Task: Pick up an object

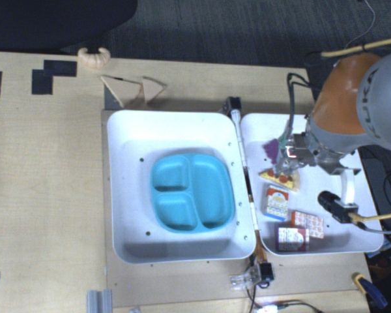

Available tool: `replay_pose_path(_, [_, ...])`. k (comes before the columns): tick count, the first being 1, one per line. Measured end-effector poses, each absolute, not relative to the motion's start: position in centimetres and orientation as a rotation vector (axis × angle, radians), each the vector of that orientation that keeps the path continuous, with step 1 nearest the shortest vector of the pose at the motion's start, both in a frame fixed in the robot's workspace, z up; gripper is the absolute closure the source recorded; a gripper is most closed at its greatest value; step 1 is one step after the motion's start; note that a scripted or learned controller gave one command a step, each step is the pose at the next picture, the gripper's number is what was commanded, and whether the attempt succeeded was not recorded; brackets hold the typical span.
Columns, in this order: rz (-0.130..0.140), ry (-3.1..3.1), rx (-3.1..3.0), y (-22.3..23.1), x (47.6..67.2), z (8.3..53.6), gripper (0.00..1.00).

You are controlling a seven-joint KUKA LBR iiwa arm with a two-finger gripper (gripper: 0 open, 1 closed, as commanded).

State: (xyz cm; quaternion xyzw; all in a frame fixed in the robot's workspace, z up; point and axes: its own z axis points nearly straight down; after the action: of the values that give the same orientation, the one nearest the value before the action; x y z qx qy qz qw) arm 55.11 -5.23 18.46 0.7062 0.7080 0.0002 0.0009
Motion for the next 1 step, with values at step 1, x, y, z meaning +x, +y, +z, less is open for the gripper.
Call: replay_pose_path(1, [0.002,2.225,2.216,-5.12,55.13,18.45,0.0])
